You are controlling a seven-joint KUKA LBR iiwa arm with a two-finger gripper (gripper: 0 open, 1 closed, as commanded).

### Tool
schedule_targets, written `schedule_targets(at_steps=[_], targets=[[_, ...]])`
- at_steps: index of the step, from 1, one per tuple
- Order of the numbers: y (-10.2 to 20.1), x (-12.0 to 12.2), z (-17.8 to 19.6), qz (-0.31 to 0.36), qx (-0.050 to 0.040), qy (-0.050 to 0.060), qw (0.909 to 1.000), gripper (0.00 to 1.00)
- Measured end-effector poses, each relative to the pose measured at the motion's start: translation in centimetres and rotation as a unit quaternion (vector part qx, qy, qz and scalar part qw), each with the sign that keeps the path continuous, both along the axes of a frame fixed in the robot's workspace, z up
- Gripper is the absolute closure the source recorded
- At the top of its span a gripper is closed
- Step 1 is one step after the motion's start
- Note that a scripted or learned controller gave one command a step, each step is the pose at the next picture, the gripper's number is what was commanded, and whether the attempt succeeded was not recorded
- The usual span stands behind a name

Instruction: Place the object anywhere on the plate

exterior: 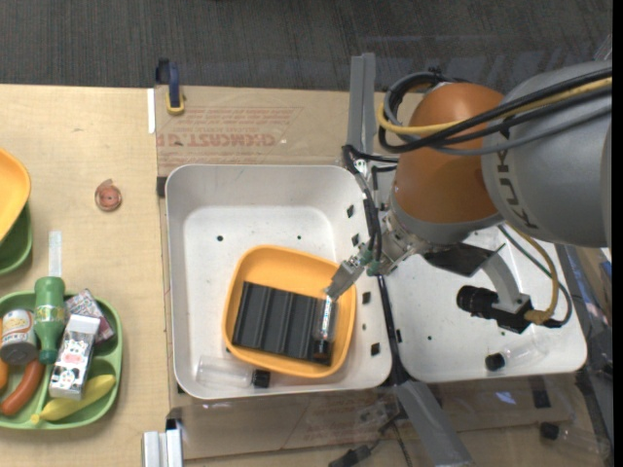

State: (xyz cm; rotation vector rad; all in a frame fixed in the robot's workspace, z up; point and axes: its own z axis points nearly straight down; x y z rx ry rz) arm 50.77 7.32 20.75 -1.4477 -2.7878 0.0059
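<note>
A yellow plate (251,270) with rounded corners lies in the left bin (209,222). On it rests a black ridged rectangular object (277,321), lying flat across the plate's middle and right side. My gripper (331,305) reaches in from the right and hangs low over the plate's right rim, right at the black object's right end. The orange band and grey body of the arm (448,168) cover the divide between the two bins.
A small black piece (260,378) and a clear tube (209,368) lie at the left bin's front wall. The right bin (438,339) holds a small dark item (494,361). On the bench to the left stands a green tray (102,397) of toy food.
</note>
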Motion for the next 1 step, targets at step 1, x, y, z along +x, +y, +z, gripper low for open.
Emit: schedule_targets(at_steps=[1], targets=[[5.81, -0.88, -5.9, 0.032, 0.0008, 0.001, 0.9995, 0.0]])
